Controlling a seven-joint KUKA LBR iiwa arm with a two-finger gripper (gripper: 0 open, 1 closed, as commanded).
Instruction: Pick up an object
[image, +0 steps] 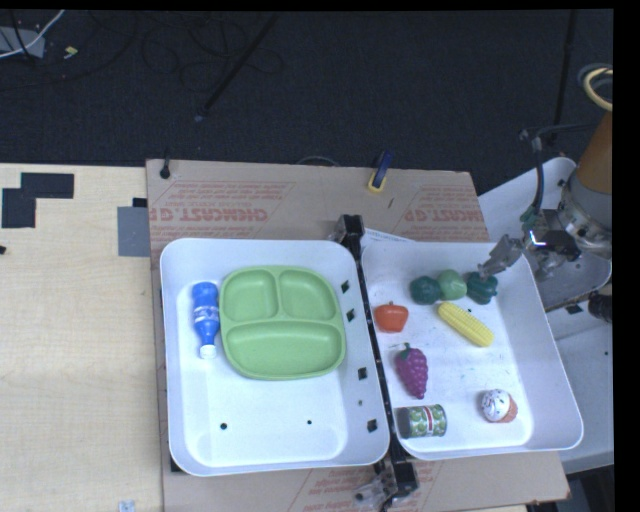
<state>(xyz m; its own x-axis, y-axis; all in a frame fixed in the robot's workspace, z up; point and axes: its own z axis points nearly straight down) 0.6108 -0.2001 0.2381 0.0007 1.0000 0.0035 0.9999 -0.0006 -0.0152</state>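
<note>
From the fixed overhead camera, my gripper (503, 256) hovered at the right bin's (560, 400) upper right edge, just right of a green pea pod (453, 287); whether it was parted I cannot tell. Below lay a corn cob (465, 324), orange pepper (390, 317), purple grapes (412, 369) and a tin can (420, 421). The left bin (190, 420) held a green divided plate (281, 322) and a blue bottle (205, 317).
</note>
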